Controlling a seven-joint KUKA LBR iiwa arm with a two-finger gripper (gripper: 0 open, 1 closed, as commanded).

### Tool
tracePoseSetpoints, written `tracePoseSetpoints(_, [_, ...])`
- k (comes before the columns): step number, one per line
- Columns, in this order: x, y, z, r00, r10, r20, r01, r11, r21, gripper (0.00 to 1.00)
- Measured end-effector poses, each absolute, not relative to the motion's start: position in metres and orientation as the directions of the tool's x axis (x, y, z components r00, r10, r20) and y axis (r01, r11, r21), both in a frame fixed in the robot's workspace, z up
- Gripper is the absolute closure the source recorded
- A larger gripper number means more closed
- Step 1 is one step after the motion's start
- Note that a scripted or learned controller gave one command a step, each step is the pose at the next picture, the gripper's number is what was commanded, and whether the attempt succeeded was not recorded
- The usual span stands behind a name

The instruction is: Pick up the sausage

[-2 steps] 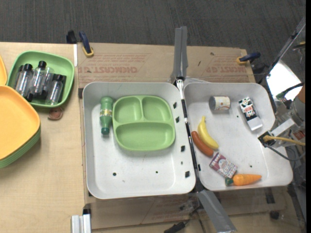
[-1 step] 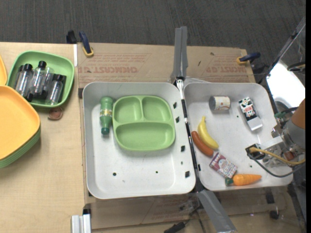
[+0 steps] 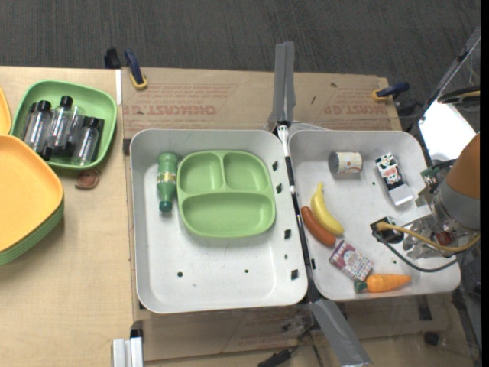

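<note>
Sausage point(image 3: 318, 227): right bin point(image 3: 367, 201), touching banana point(image 3: 327, 212). My hand point(image 3: 419, 239) sits nearby, apart or together I cannot tell. I should grip its free lower end.

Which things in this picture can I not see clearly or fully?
- Camera view: sausage and banana lie very close; touching or overlapping, cannot tell.
- Camera view: print on the pink packet is too small to read.
- Camera view: arm is cut off by the right edge.
</note>
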State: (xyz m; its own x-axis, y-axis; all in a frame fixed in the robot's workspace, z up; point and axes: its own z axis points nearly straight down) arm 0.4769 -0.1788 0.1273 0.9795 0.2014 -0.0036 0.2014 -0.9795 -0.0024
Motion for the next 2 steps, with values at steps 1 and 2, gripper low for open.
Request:
tracePoseSetpoints(1, [0.477, -0.22, 0.091, 0.98, 0.199, -0.003, 0.199, -0.98, -0.006, 1.0])
tracePoseSetpoints(2, [0.477, -0.222, 0.131, 0.979, 0.204, -0.004, 0.204, -0.979, -0.002, 1.0])
